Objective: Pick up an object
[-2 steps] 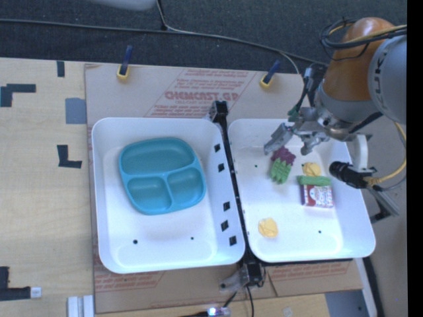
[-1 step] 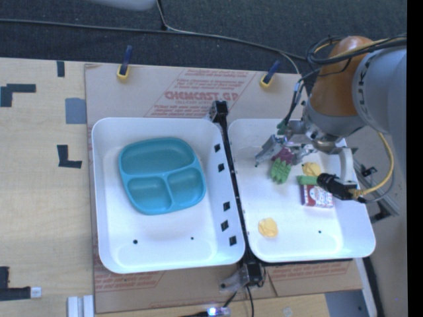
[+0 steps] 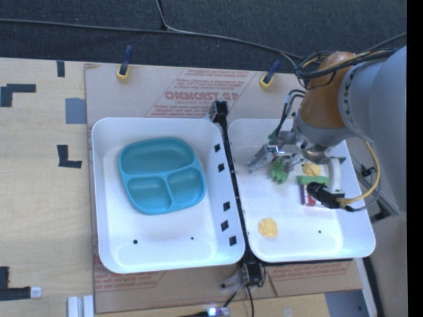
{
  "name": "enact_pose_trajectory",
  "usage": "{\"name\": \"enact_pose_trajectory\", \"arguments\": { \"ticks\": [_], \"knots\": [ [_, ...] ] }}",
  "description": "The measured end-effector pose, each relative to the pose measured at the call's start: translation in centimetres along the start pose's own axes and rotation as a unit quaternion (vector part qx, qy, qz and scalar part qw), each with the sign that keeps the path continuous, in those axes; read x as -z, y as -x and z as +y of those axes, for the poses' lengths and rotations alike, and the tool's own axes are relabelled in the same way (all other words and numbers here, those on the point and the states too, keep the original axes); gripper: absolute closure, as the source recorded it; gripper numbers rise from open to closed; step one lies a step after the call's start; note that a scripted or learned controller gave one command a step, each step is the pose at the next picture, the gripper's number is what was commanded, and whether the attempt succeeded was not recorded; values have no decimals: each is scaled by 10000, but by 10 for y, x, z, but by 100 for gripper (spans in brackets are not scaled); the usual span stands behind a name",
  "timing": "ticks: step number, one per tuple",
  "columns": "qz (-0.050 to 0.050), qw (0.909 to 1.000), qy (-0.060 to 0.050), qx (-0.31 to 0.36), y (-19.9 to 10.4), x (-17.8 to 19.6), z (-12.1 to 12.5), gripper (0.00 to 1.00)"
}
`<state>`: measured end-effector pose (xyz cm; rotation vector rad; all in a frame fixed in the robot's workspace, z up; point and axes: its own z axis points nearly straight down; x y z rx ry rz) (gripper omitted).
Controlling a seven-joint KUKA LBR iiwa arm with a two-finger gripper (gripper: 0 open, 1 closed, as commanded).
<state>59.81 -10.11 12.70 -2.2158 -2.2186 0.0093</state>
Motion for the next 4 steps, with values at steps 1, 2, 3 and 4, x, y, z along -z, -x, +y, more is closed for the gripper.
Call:
{"name": "enact_pose_trajectory", "arguments": {
  "ticks": [1,2,3,4],
  "knots": [
    [1,10000,12,11,-1,12,1,100],
    [-4,10000,57,2,3,74,1,100],
    [-2,10000,59,5,-5,131,-5,100],
    [-1,10000,49,2,-5,166,-5,100]
  ]
}}
